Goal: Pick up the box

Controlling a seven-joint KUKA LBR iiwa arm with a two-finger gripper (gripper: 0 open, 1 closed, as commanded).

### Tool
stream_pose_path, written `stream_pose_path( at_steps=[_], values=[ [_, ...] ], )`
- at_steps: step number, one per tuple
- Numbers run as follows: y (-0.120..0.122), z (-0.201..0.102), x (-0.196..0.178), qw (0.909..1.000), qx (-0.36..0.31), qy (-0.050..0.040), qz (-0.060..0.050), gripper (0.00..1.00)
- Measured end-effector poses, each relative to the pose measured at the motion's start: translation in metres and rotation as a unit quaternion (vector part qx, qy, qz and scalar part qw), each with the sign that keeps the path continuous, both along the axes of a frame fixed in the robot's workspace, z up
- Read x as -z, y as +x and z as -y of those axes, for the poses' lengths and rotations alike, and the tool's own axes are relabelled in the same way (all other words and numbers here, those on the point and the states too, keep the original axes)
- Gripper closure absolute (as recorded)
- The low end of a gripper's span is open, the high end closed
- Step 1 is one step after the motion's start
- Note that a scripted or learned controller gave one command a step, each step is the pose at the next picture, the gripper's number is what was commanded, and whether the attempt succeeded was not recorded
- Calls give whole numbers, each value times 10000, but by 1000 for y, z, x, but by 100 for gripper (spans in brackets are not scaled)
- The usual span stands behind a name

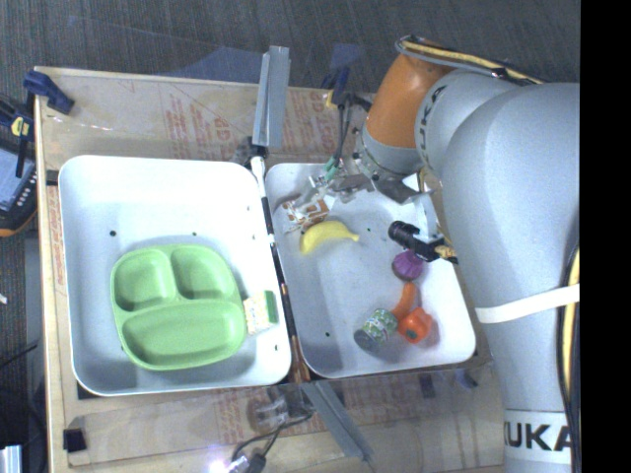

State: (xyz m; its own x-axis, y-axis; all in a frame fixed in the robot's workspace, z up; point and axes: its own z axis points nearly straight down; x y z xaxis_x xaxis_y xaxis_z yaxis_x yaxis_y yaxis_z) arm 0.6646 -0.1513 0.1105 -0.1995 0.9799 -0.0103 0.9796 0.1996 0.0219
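Reaching in from the right, the grey arm (513, 215) hangs its tool (330, 178) over the far end of the right bin (325, 353), well apart from the task's thing; how wide the tool stands I cannot tell, since its tip is a tangle against the white wall. Both bins sit side by side on the wooden surface (148, 106). The left bin (89, 195) carries a green divided plate (179, 305). In the right bin lie a banana (328, 235), an orange toy (414, 323), a purple piece (407, 264), a green patterned can (377, 328) and, just beside the tool, a small brown-and-white packet (299, 209). The box (258, 311) is a small white-and-green carton in the left bin, wedged between the plate's right edge and the bin wall. It is probably light, thin card: stiff enough to grip, easy to crush or knock over. I would take it across its narrow faces from above, though the wall and plate leave little room on either side
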Motion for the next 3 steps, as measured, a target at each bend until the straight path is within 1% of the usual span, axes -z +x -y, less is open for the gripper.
stream_pose_path(
  at_steps=[1,2,3],
  values=[
    [-17,-31,-1,9988,490,-65,75,0],
    [-112,5,2,9970,768,35,-128,0],
    [-12,26,18,9994,315,27,-165,0]
  ],
)
